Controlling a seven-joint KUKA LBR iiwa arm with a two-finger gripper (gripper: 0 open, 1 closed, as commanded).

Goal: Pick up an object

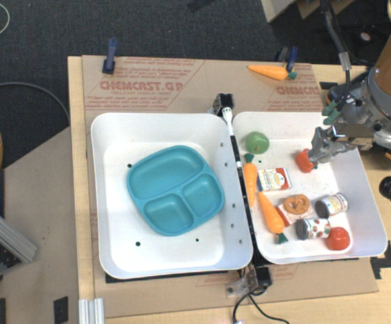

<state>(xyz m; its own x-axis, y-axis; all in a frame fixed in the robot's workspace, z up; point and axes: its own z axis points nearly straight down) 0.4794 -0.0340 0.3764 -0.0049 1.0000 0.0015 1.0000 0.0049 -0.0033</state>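
Observation:
My gripper (321, 148) hangs low over the upper right part of the right bin (357, 181). A small red object (304, 160) lies right beside its tip on the left; I cannot tell whether they touch. Also in this bin are a green round fruit (256, 142), two orange carrots (250, 176) (271, 212), a small white and red carton (274, 179), a brown round pastry (296, 204), a small can (332, 205), a dark bottle lying down (313, 229) and a red tomato (339, 238).
The left bin (114, 154) holds a blue divided plate (175, 189). Another carrot (268, 71) lies on the cardboard bench behind the right bin, next to a blue clamp (291, 59). The arm's grey body (384, 106) stands over the right bin's far right edge.

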